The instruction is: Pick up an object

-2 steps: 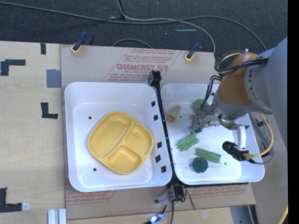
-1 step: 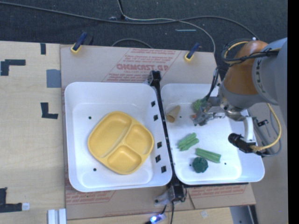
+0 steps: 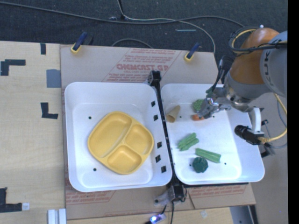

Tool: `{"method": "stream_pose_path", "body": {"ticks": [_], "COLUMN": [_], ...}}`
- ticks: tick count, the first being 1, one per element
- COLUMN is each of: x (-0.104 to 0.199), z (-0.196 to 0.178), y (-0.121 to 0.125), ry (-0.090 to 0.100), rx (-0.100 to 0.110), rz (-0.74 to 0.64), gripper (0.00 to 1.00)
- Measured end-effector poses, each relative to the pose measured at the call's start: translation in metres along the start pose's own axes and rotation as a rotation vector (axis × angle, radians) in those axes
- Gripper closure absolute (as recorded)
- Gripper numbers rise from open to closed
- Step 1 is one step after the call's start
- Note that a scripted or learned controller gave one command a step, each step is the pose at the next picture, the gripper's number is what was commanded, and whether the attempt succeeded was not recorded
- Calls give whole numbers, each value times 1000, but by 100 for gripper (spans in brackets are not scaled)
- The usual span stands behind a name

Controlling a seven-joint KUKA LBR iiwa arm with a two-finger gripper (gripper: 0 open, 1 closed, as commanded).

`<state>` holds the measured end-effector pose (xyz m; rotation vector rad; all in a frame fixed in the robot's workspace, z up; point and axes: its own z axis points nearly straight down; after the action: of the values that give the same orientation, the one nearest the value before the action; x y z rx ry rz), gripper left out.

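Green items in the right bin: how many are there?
4. One by the claw at the far side, a ridged piece mid-bin, a stalk and a dark clump near the front. The claw may hide more.

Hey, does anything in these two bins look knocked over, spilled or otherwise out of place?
Nothing stands out. The yellow divided plastic plate lies flat in the left white bin, turned at an angle to its walls. The small toy foods lie loose and apart in the right white bin, with the gripper down among them.
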<state>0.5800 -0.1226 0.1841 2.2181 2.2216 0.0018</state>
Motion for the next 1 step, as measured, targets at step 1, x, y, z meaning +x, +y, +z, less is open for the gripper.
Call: {"method": "stream_pose_path", "body": {"ticks": [1], "x": [-5], "z": [-59], "y": [-5], "ry": [0], "rx": [1], "rz": [0], "gripper": [100]}}
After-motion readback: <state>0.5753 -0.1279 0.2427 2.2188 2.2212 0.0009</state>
